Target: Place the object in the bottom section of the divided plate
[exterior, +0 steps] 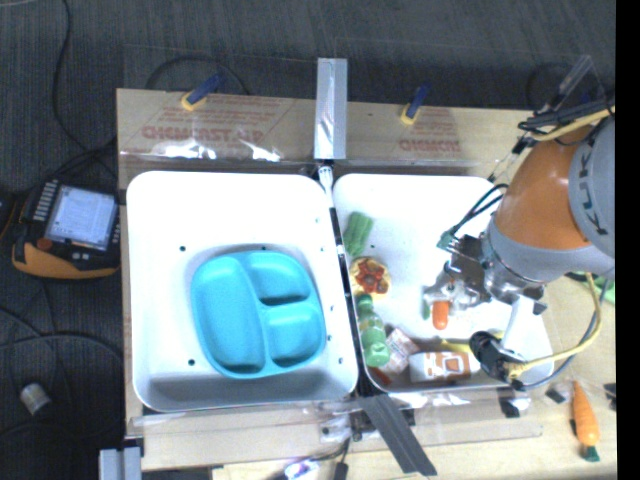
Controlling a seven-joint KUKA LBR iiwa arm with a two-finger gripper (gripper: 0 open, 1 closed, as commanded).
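The small orange carrot-like piece [440,314] sits in the right bin [420,193], just under the arm's wrist, and looks to be between the fingers [440,308] of the gripper. The view is too crowded there to be sure: grey metal shows on either side of the piece, so my judgement is that the fingers are closed lightly on it, but whether it is lifted clear of the bin floor cannot be told.

The blue divided plate [262,311] lies in the left bin [160,208], well apart from the carrot, with one long section on its left and two smaller ones on its right. The lower of these is likely the target, and nothing lies in it yet.

Other food toys are heaped along the right bin's left wall and front: a green piece [358,230], a red and yellow one [370,274], a green bottle shape [372,338] and a white and orange packet [440,365]. They crowd the path toward the plate, so the arm would need to rise before crossing the divider between the bins. A second carrot [585,423] lies out on the tabletop [480,128].
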